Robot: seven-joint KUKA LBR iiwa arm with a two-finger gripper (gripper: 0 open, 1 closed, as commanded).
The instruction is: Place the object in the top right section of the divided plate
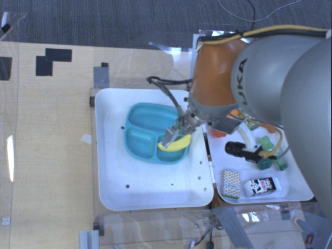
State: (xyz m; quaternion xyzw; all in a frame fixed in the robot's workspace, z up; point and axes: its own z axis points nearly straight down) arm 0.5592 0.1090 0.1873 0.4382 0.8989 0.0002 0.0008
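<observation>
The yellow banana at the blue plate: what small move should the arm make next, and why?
Probably a short move toward the top of the view, carrying the banana over the divider. It lies over the lower right compartment of the blue plate, with the gripper at its left end. Whether it is gripped is unclear.
</observation>
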